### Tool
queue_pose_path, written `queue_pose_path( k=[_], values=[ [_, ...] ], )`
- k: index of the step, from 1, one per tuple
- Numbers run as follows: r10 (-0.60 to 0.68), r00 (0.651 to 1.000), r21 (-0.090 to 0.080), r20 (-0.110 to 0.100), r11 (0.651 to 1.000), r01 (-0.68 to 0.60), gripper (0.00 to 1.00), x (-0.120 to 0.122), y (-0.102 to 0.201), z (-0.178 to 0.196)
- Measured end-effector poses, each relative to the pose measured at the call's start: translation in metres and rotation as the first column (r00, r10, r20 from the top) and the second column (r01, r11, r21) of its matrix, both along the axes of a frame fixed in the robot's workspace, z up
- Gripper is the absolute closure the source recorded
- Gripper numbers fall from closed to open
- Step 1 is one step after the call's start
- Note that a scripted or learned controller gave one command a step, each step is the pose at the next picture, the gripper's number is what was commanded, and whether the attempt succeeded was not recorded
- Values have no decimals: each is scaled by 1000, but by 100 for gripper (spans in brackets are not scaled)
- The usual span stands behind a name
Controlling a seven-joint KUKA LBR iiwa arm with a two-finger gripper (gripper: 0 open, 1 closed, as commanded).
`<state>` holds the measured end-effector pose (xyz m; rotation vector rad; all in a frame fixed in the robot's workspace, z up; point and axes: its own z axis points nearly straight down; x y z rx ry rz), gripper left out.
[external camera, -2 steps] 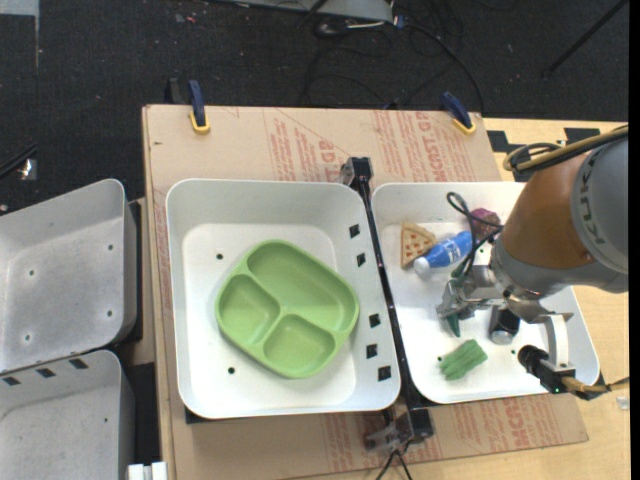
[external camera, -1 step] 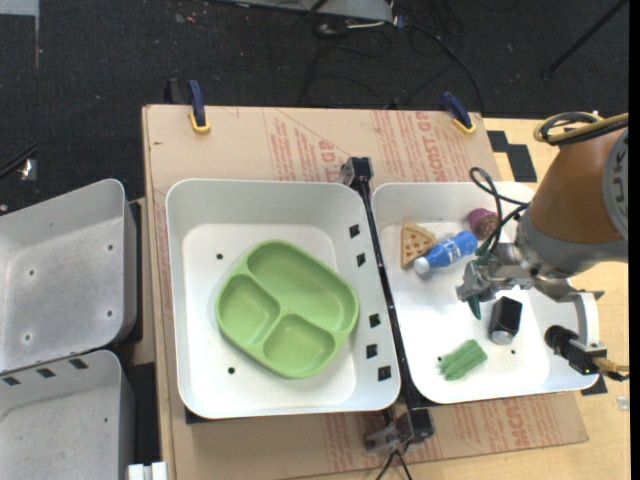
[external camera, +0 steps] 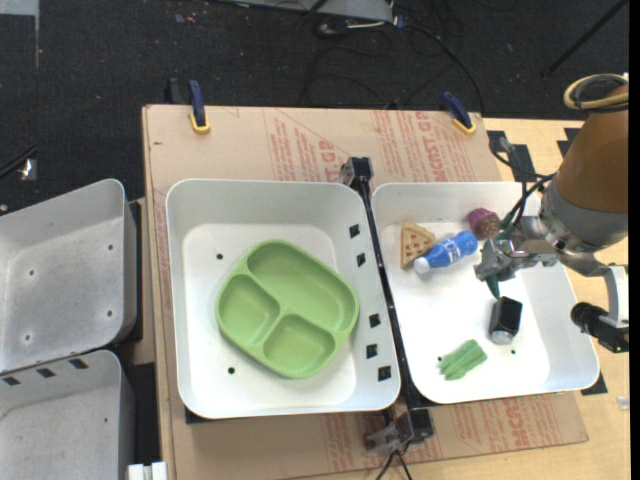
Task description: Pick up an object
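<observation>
The pick looks to be at its approach stage, with nothing lifted so far. The gripper point(external camera: 497, 280) hangs over the right bin point(external camera: 560, 373), reaching in from the right, and whether its tips are apart or together cannot be told from this slanted overhead view. No object can be seen between them, so the grasp appears not yet made. Closest to the tool is a small black block point(external camera: 505, 318), lying on the bin floor just below and slightly in front of it, which seems the likely target. Up and to the tool's left lie a blue bottle point(external camera: 447, 251) and a tan waffle-like wedge point(external camera: 415, 242), with a purple piece point(external camera: 484, 219) just above. A green leafy piece point(external camera: 462, 358) lies further down. Beyond those, the left bin point(external camera: 190, 298) holds a green divided plate point(external camera: 287, 309). Descent, closing and lifting all appear to remain.
</observation>
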<state>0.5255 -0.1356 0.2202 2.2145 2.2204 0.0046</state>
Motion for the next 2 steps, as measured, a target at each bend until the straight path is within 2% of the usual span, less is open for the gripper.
queue_pose_path(
  k=[1,2],
  values=[
    [0,1000,0,-2,1000,0,100,1,0,26],
    [5,1000,3,-6,1000,-5,100,0,57,33]
  ],
)
